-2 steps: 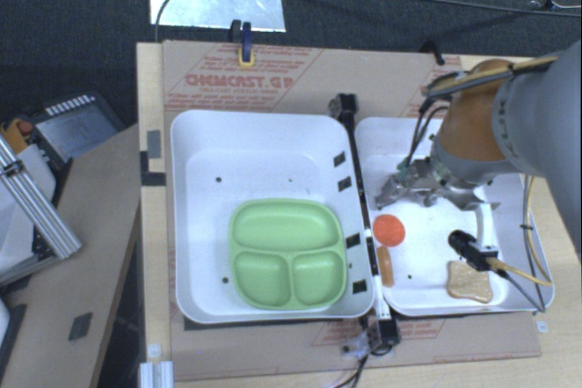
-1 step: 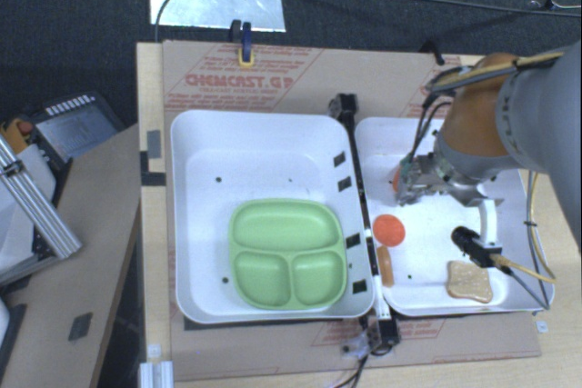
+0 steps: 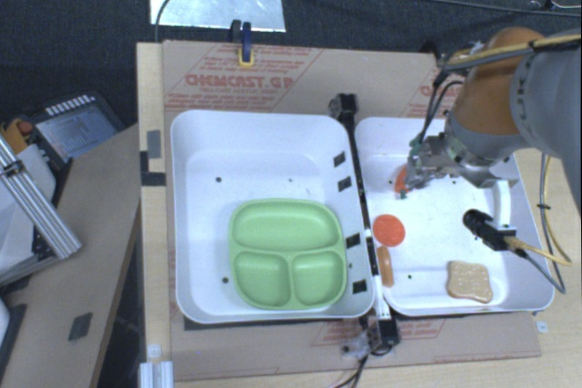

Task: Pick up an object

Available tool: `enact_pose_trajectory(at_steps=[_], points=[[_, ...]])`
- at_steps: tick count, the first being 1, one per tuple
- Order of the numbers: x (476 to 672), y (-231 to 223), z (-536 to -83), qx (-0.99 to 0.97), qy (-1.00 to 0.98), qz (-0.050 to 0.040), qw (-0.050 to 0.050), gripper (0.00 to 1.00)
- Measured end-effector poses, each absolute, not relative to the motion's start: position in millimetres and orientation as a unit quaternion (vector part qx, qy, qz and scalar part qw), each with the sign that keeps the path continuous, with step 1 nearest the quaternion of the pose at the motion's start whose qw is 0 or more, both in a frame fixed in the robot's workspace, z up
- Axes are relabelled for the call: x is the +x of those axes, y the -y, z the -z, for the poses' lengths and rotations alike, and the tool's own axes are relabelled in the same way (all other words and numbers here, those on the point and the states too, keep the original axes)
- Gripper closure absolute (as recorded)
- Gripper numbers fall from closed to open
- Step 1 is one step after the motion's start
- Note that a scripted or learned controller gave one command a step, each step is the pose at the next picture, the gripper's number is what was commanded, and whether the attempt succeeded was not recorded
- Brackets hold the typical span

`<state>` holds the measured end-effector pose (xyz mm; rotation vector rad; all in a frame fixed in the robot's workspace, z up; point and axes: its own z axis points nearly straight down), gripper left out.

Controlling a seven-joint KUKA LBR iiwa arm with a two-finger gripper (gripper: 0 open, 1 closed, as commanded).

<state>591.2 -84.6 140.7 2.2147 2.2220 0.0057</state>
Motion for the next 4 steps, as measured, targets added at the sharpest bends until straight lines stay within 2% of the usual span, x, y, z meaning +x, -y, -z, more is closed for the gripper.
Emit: enact_pose_trajectory(at_steps=[2,4], points=[[589.9,87,-234,0.706,-0.709,-0.0019,0.002,1.0],[554.4,-10,-248,0.704,-0.71,-0.0009,0.0,1.0]])
